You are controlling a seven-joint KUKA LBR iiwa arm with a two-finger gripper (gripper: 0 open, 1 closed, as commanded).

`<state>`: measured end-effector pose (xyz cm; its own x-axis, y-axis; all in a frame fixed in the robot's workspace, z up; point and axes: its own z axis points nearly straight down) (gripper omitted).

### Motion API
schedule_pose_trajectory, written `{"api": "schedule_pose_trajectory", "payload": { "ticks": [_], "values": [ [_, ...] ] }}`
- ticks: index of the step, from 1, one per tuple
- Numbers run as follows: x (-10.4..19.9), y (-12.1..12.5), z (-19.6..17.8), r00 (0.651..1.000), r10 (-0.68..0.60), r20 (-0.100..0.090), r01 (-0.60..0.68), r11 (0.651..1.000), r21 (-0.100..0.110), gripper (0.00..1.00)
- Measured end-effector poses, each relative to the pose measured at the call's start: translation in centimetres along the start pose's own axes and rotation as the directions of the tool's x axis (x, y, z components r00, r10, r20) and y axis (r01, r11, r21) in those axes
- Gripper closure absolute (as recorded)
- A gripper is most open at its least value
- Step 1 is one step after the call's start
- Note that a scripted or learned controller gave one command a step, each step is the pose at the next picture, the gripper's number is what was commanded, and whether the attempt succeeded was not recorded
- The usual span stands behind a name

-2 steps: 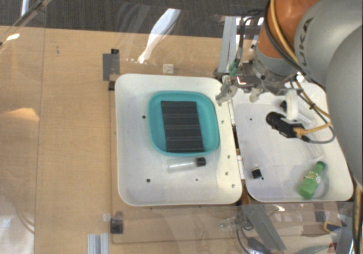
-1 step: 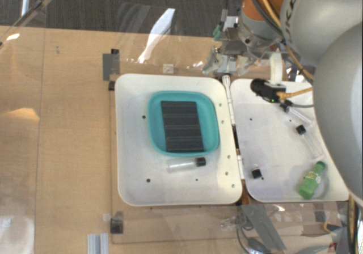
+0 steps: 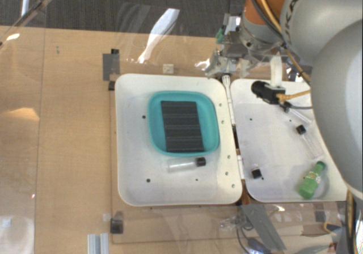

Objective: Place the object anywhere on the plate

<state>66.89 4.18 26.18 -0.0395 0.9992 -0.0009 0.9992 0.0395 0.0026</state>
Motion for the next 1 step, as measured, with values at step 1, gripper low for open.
{"api": "schedule_pose_trajectory", "payload": {
  "ticks": [1],
  "values": [
    [-0.35, -2.58, -3.62, 0.997, 0.080, -0.001, -0.080, 0.997, -0.003, 0.00]
  ]
}}
